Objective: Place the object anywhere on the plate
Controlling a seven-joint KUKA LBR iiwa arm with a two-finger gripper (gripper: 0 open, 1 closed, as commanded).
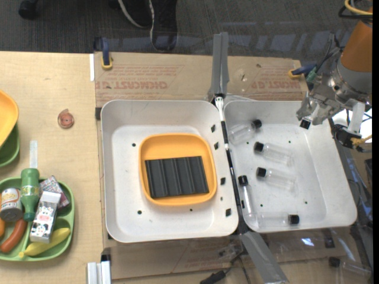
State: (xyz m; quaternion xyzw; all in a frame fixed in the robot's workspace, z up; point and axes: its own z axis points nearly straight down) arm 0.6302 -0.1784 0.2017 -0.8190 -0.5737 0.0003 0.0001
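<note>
An orange-yellow plate (177, 144) sits in the middle of the left bin (121, 176). A dark grey ribbed slab (179, 176) lies flat on the plate and covers most of its floor. My gripper (310, 115) hangs at the far right corner of the right bin (331, 209), well away from the plate. The orange band of the arm (360, 49) rises above it at the view's right edge. Nothing shows between the fingers.
Several clear vials with black caps lie in the right bin, such as one (273, 152) near its middle and another (277, 177) below it. A green tray of toy food (35, 220) and a yellow bowl (6, 120) stand on the wooden table at left.
</note>
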